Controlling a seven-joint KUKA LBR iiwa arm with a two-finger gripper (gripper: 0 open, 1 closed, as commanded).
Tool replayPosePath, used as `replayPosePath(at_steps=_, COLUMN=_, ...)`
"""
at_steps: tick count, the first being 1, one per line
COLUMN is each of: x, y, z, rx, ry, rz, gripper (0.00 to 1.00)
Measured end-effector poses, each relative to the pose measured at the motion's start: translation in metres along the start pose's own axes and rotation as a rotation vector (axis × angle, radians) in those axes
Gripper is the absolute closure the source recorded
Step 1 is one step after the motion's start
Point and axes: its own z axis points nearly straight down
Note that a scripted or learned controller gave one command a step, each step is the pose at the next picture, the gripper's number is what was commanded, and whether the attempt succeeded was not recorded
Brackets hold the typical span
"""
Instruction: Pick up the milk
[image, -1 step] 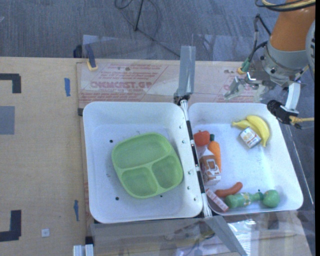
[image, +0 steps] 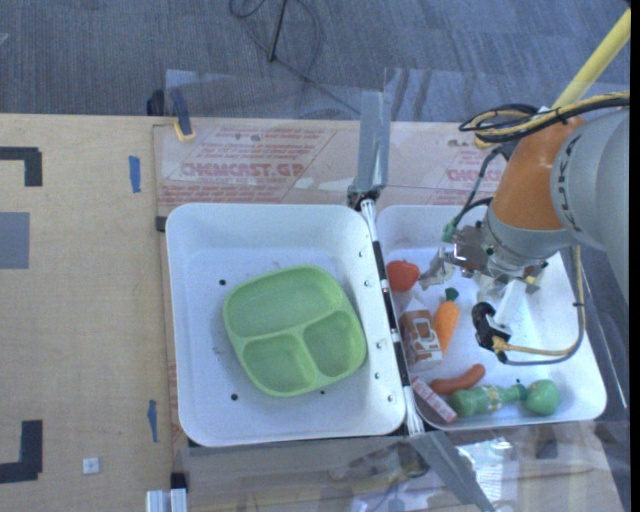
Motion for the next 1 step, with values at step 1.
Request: replayPosePath(at_steps=1, x=-0.0811, y=-0.0699, z=-0.0524, rx=0.0, ry=0.001, rz=-0.074, gripper=0.0)
